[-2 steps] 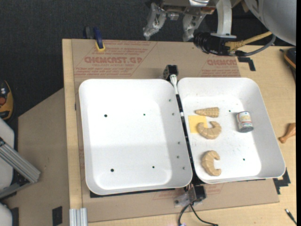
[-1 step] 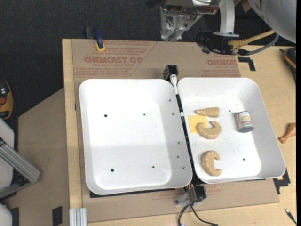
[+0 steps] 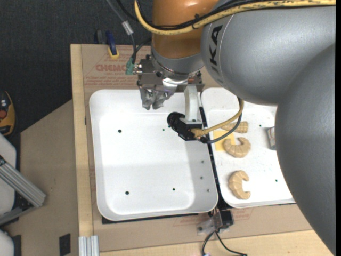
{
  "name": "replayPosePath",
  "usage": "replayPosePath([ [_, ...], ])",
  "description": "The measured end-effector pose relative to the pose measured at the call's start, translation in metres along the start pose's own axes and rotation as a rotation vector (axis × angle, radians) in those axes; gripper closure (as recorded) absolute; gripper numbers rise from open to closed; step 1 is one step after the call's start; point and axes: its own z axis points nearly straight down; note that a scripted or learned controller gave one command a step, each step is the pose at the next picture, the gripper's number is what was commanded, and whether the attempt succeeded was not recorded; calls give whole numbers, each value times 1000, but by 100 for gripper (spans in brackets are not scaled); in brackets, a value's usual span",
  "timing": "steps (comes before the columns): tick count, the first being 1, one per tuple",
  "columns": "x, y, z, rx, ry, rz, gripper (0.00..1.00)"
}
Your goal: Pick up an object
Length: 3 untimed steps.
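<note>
Croissants [image 3: 237, 147] lie in the right bin [image 3: 256, 199], three of them near its left side, one partly behind a cable. From above, we see our gripper [image 3: 153, 101] over the far edge of the left bin [image 3: 106, 196], fingers close together and holding nothing. We should swing right, centre over one pastry well apart from the others, then descend.
</note>
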Motion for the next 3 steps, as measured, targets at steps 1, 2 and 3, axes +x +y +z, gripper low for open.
replayPosePath([
  [1, 0, -42, -254, -40, 12, 2, 100],
  [2, 21, -59, -128, -6, -1, 3, 100],
  [3, 20, -97, -249, -33, 11, 2, 100],
])
